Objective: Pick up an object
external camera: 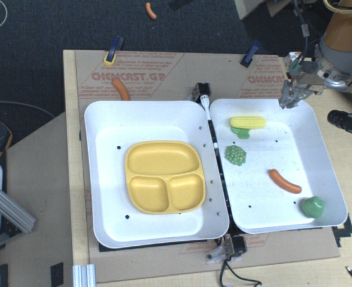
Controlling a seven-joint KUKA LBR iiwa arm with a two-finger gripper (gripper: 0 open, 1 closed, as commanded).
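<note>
Arm enters from upper right, wrist pointing down, gripper (289, 102) at far rim of right bin (319, 142), near its back corner. Fingers look drawn together, nothing between them. Candidate objects all in right bin: corn cob (248, 122) near back edge, left of gripper, apart from it; green broccoli piece (235, 155) just below corn; sausage (284, 181) mid-bin; green pepper (312, 207) at near right corner. Left bin (104, 160) holds yellow divided plate (164, 176). Second sausage (121, 89) lies on cardboard behind left bin.
</note>
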